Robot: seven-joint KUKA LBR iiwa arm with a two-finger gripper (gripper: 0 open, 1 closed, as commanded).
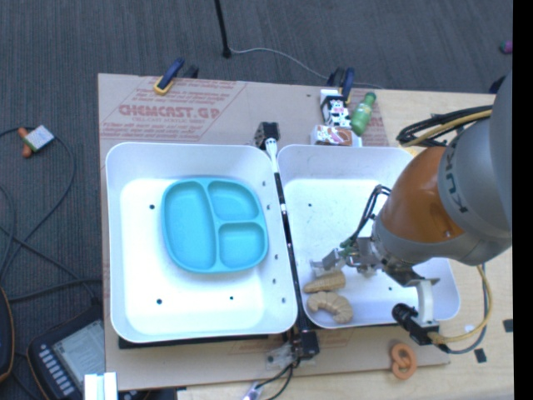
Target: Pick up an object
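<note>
Camera view looks down on a bench (166,98) covered with brown cardboard, bearing two white bins side by side. Left bin (133,307) holds a blue divided plate (215,225) with three compartments, lying flat near its middle. Right bin (333,173) holds two tan, lumpy pieces that look like pastries: one pastry (325,283) lies near the bin's near left corner, and a second curled pastry (331,307) lies just nearer, touching or almost touching the first. The grey arm with its orange band (425,207) reaches in from the right over the right bin. Its hand (340,258) hangs low just to the far side of the first pastry, close above it; whether the fingers are open or closed cannot be told, and no pastry is seen between them. Beyond the bins, on the far edge of the bench, stand a green bottle (363,113) and a small printed box (335,123). An orange ring (403,360) lies on the bench near the right bin's near edge.
</note>
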